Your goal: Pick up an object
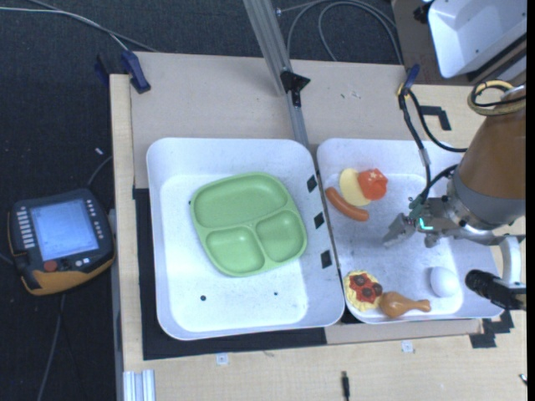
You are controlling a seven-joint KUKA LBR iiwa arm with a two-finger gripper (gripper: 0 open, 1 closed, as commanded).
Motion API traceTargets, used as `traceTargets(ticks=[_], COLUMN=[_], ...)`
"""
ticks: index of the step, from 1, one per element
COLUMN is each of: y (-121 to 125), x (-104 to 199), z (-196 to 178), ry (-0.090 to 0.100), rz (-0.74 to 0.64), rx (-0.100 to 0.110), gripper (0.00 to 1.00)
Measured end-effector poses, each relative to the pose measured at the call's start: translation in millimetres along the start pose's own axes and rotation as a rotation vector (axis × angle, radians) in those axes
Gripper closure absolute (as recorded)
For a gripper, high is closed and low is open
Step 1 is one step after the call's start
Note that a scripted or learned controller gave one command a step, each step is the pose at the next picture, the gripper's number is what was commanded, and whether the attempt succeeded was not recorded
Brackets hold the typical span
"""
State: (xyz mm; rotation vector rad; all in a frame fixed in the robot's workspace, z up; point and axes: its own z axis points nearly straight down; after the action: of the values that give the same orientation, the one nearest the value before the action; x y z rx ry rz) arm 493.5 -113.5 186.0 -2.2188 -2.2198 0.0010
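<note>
A grey-and-orange robot arm (501,170) reaches in from the right over a light wooden table (209,90) bearing two shallow white bins side by side. Its gripper (399,230) hangs above the middle of the right bin (368,153), its dark fingers (393,236) spread apart with nothing between them, pointing left and down toward bare bin floor.

Toy food lies scattered around it in that bin. At the far left of the bin, a red piece (373,183) rests touching a pale yellow slice (352,187), with an orange-red sausage (346,205) just beside them on the near side. In the near left corner, a small pizza slice (361,287) dotted with red and dark toppings lies against a brown drumstick (404,305). A white egg (442,281) sits near the right side, just beneath the arm's wrist. None of these touches the gripper.

The left bin (167,249) holds a green divided plate (248,223), one large compartment far and two smaller ones near, lying flat and turned at a slight angle.

Off the table to the left, a handheld control pendant (60,239) with a lit screen rests on the dark floor. A metal post (269,36) slants in from the far edge, meeting the seam between the bins.
</note>
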Motion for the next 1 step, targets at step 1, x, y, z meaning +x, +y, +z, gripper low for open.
traceTargets(ticks=[1], y=[0.2], x=[0.0], z=[-0.2], ry=[0.000], rz=[0.000], rx=[-0.001], gripper=[0.00])
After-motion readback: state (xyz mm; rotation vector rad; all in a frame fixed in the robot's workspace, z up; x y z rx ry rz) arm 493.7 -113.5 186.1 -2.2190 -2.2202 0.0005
